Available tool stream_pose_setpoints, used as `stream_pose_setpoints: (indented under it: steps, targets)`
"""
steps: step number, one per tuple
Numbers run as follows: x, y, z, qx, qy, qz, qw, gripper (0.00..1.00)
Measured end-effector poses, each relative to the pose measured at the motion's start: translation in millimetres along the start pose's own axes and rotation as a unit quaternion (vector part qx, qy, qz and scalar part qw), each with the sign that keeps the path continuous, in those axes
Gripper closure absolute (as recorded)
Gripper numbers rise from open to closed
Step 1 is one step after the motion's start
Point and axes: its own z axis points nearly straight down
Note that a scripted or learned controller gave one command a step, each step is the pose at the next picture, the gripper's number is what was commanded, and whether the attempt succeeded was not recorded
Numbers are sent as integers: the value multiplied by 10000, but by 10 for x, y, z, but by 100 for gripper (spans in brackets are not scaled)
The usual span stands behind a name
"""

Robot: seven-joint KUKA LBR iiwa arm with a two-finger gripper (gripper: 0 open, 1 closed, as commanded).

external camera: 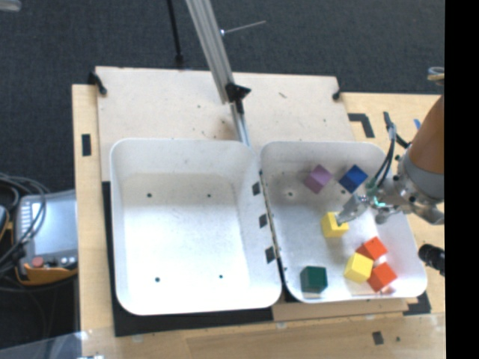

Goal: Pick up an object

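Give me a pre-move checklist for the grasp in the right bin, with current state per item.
1. Target within reach: yellow block lies right by the gripper - ok.
2. Block between the fingers: cannot tell.
3. Room around target: purple block and blue block sit apart from it - ok.
4. Clutter: second yellow block touches the two orange blocks - not ok for picking there.
5. Green block sits close to the right bin front wall - not ok as an easy pick.
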Motion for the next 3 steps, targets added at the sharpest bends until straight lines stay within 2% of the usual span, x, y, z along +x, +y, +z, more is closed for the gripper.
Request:
stream_pose_setpoints:
  steps: [1, 2, 3]
  targets:
    - [-2, 9, -21, -25, -7, 10, 10000, 0]
    - [-24, 40, 402, 0, -12, 25, 10000, 0]
    - [-88, 5, 1015, 11, -9, 22, 10000, 0]
